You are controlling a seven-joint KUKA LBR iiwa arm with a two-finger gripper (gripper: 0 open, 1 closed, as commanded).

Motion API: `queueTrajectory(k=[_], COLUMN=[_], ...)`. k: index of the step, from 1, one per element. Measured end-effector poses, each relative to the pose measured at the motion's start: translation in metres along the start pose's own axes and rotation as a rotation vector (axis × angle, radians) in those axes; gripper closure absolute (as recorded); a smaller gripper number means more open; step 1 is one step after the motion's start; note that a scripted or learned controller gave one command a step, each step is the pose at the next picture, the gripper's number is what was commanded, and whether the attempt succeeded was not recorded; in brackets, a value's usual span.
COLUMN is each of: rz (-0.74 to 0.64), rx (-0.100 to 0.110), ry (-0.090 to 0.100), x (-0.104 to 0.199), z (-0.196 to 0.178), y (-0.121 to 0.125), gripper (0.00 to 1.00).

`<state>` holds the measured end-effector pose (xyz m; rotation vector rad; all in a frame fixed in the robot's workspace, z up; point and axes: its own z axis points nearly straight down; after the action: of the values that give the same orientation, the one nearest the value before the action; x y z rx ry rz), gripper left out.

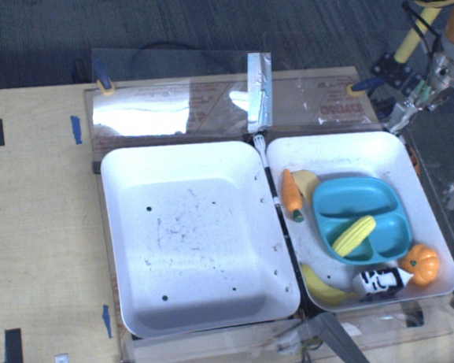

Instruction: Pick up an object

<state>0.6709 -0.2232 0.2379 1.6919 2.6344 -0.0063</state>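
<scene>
The right bin point(342, 148) holds several toys. A blue divided plate point(371, 204) lies in its middle with a yellow corn cob point(353, 235) resting on it. An orange carrot point(291, 195) lies along the bin's left wall, with a pale yellow piece point(307, 181) just behind it. A yellow banana point(324, 285) sits at the front, beside a black-and-white object point(382, 280) and a small orange pumpkin point(421, 264) in the front right corner.
The left bin point(188, 235) stands beside the right one, sharing a middle rim. Clear plastic sheeting point(204, 100) stands behind both bins. Yellow cables and clamps point(416, 41) hang at the top right. The wooden bench point(34, 233) stretches to the left.
</scene>
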Motion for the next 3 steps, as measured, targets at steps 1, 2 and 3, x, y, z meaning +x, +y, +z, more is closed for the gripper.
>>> queueTrajectory(k=[1,2,3], rz=[-0.001,-0.002,-0.004], rx=[-0.001,-0.002,-0.002], ry=[-0.003,-0.006,-0.009], x=[-0.001,-0.002,-0.002], z=[-0.009,-0.017,-0.026], y=[0.001,0.002,0.003], gripper=[1.00,1.00,1.00])
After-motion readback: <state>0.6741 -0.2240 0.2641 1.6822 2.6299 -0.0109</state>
